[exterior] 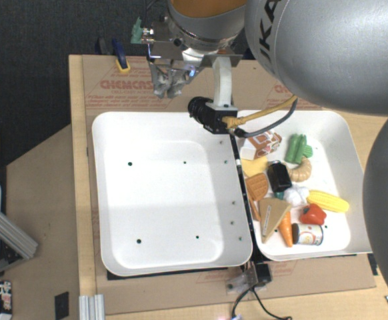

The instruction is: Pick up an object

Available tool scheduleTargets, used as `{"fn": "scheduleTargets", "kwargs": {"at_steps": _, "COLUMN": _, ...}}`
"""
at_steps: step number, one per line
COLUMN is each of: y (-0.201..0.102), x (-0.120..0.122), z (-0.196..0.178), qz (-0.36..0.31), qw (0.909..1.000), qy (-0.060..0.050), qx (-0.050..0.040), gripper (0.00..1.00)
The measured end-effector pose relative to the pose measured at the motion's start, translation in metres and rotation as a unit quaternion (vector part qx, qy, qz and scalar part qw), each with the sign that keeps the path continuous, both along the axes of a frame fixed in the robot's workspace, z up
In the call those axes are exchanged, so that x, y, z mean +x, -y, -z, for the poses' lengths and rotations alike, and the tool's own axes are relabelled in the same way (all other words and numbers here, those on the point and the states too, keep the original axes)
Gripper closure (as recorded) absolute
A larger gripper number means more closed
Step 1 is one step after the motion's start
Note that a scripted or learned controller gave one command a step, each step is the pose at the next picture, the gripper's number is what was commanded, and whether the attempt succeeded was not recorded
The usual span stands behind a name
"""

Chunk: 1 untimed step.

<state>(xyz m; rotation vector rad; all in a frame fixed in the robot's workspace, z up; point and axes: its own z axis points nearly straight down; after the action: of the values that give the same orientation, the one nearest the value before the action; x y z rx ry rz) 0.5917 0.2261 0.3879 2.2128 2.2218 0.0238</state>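
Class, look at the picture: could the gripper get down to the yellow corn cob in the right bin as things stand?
Probably yes. The corn cob lies uncovered on top near the right bin's outer side, open from above. The gripper hangs beyond the bins' far edge.

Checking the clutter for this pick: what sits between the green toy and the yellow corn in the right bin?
In the camera view, a tan, croissant-like piece lies between the green toy and the yellow corn, touching the green toy's lower end.

The arm [327,39] runs off the top and right edges.
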Motion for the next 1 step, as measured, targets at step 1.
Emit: {"fn": "scheduleTargets", "kwargs": {"at_steps": 1, "y": 0.0014, "x": -0.0252, "z": -0.0195, "qz": 0.001, "qw": 1.0, "qy": -0.005, "qx": -0.0021, "gripper": 1.0}}
